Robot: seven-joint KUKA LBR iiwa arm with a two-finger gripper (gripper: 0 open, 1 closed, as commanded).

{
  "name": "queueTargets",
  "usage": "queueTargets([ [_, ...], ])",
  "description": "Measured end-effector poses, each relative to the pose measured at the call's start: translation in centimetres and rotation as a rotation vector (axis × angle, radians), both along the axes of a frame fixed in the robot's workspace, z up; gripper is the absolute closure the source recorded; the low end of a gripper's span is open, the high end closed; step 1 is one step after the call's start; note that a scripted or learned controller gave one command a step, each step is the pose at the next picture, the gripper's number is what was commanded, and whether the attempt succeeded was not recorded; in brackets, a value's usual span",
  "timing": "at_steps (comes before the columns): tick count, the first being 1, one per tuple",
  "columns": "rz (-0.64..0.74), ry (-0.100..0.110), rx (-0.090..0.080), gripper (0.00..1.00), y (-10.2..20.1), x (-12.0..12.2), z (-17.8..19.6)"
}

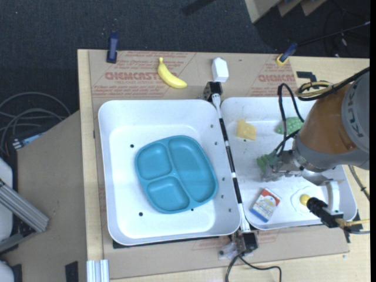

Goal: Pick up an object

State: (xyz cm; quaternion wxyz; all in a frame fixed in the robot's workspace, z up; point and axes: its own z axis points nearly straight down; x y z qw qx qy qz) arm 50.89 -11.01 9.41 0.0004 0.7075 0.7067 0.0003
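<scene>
My gripper [275, 169] is down in the right bin [258, 107], near its middle, under the grey and orange arm. A small green thing [265, 161] lies right against the gripper's left side; whether it sits between the jaws is hidden. A yellow wedge [246, 130] rests toward the bin's back left. Another green object [290, 125] shows at the back, partly behind the arm. A small colourful box [265, 205] lies near the front wall, below the gripper.
The left bin [117, 122] holds a blue divided plate [175, 173]. On the bench behind the bins lie a yellow banana [170, 75], a white block [220, 69] and a blue clip [112, 47]. A black divider runs between the bins.
</scene>
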Motion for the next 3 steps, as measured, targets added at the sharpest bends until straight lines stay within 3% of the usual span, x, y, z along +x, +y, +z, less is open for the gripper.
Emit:
queueTargets([
  [1, 0.0, 0.0, 0.0, 0.0, 0.0, 0.0, 0.0],
  [2, 0.002, 0.0, -0.001, 0.0, 0.3, 1.9, -1.0],
  [3, 0.001, -0.002, -0.001, 1.0, 0.2, 1.9, 0.0],
])
